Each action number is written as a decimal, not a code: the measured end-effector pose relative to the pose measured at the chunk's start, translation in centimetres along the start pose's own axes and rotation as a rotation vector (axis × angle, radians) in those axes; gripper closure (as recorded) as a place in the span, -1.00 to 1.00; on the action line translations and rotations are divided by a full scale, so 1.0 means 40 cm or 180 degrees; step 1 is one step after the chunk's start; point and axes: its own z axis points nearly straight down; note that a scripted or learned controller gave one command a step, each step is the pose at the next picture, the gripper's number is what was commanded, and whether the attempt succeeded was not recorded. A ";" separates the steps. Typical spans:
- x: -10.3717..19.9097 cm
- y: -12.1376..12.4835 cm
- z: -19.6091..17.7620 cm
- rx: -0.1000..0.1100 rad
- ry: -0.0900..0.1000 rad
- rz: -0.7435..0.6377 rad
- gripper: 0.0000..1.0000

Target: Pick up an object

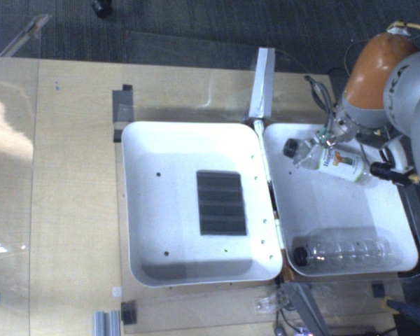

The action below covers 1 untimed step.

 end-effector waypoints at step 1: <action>-0.010 -0.004 -0.001 -0.0006 0.0028 -0.0113 -1.00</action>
